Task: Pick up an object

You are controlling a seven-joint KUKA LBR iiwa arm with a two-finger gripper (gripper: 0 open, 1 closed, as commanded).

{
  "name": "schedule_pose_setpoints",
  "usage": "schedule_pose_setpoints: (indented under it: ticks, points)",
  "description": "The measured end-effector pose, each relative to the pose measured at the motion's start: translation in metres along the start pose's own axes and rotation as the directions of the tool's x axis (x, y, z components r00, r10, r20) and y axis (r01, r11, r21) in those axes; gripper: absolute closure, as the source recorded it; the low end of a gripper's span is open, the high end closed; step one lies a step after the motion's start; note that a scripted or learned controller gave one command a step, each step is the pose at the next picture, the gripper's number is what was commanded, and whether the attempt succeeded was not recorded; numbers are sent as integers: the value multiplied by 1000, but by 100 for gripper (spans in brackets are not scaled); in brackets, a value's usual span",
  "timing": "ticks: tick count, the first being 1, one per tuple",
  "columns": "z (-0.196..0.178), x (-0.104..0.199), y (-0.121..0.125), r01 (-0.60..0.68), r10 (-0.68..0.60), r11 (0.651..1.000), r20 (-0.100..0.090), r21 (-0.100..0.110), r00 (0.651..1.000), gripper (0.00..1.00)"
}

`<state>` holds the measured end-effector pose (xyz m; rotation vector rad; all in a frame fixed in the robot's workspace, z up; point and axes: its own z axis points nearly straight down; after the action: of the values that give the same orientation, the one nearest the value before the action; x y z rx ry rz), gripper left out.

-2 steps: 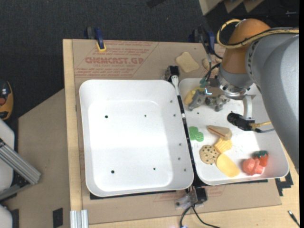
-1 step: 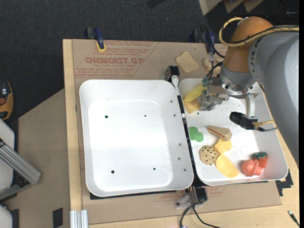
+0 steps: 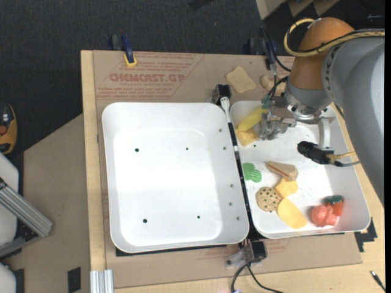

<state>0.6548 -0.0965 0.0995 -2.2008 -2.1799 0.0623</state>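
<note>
Starting at the left, a white bin (image 3: 168,176) sits on the brown cardboard-covered surface (image 3: 153,75). Its neighbour, the right bin (image 3: 348,188), holds a green piece (image 3: 252,173), cookie (image 3: 267,198), sandwich wedge (image 3: 282,170), yellow lemon (image 3: 291,213) and red toy (image 3: 327,212). Farther back, the tool (image 3: 270,127) hangs beside a yellow banana (image 3: 250,123); whether it grips anything is hard to make out. The grey arm (image 3: 357,72) bends in, cut off at the right.

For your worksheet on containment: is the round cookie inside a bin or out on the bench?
Inside: the cookie lies on the right bin's white floor, within its rim.
</note>
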Motion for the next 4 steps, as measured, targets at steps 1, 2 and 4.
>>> schedule_pose_setpoints:
  ticks: [1, 2, 4]
  points:
    - [-10, 0, 0, 1, -1, 1000, 1, -1, 1000, 100]
    - [-21, 0, 0, 1, -1, 1000, 3, -3, 1000, 100]
    - [-41, 0, -1, 2, -2, 1000, 5, -8, 1000, 100]
